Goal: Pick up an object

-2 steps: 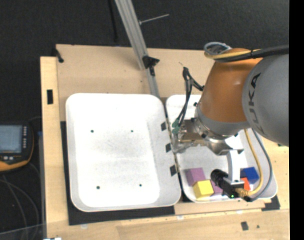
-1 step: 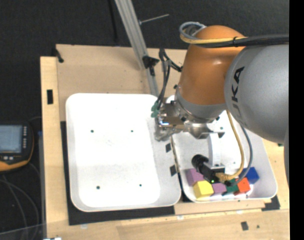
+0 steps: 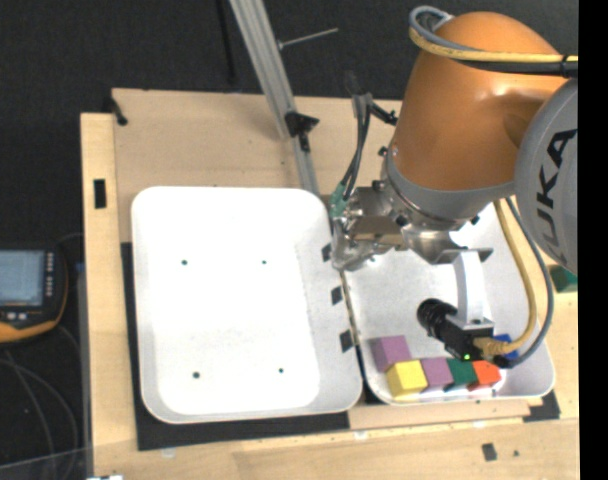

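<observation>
Several small blocks lie along the near edge of the right bin [image 3: 414, 288]: a purple one [image 3: 391, 351], a yellow one [image 3: 407, 376], a pale purple one [image 3: 437, 371], a green one [image 3: 462, 373] and an orange one [image 3: 485, 374]. My gripper [image 3: 352, 240] hangs under the big orange wrist [image 3: 464, 118], over the right bin's left rim and well behind the blocks. Its metal body blocks the view of its tips. A black cylinder [image 3: 439, 320] fixed to the arm points down just behind the green block.
The left bin [image 3: 229, 298] sits beside the right one, with a few small dark dots on its floor. A slanted metal pole [image 3: 274, 78] rises behind the bins. A handheld pendant [image 3: 19, 288] lies off the bench at left.
</observation>
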Motion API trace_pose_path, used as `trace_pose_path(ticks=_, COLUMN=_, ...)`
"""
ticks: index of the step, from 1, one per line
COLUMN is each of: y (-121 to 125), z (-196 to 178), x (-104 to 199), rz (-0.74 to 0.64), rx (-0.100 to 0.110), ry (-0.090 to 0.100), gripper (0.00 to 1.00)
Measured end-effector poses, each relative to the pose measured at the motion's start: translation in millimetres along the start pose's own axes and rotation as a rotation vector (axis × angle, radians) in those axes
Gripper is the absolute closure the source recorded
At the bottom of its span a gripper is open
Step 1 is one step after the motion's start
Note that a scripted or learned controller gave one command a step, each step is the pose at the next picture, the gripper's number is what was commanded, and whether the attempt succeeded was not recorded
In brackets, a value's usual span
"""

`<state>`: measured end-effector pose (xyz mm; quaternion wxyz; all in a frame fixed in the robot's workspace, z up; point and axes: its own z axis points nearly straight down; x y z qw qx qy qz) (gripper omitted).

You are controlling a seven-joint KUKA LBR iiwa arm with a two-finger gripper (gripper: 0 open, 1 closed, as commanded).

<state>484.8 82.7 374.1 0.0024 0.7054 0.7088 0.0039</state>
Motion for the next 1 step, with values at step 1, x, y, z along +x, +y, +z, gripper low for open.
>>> trace_pose_path(ticks=1, y=-0.1, z=7.2, x=-33.0, rz=0.007, rx=0.009, ry=-0.003, gripper=1.00)
